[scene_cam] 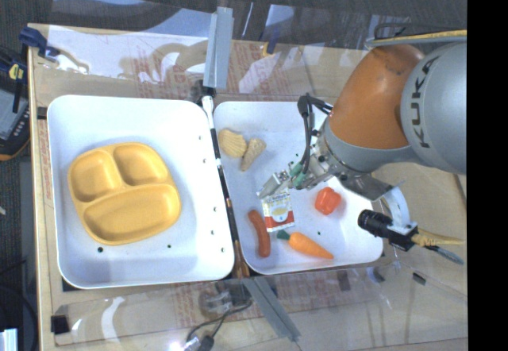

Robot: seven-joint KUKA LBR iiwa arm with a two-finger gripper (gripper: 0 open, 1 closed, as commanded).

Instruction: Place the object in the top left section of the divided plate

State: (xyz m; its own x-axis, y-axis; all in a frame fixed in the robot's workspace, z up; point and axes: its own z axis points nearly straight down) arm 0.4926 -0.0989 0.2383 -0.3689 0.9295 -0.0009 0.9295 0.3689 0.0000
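Divided plate [123, 192] waits bare in the left bin [59, 115]; every candidate object sits in the right bin [238, 115].
Gripper [279, 183] hangs low above the ketchup packet [279, 212], grip state hidden; sausage [259, 233], carrot [308, 245], and red pepper [327, 200] lie close around.

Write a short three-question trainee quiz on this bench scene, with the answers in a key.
1. True or false: the yellow divided plate lies in the left bin.
2. Which lies nearest the claw? A) carrot B) ketchup packet C) sausage
3. What red item lies right of the packet?

Key: 1 true; 2 B; 3 a tomato, it seems.
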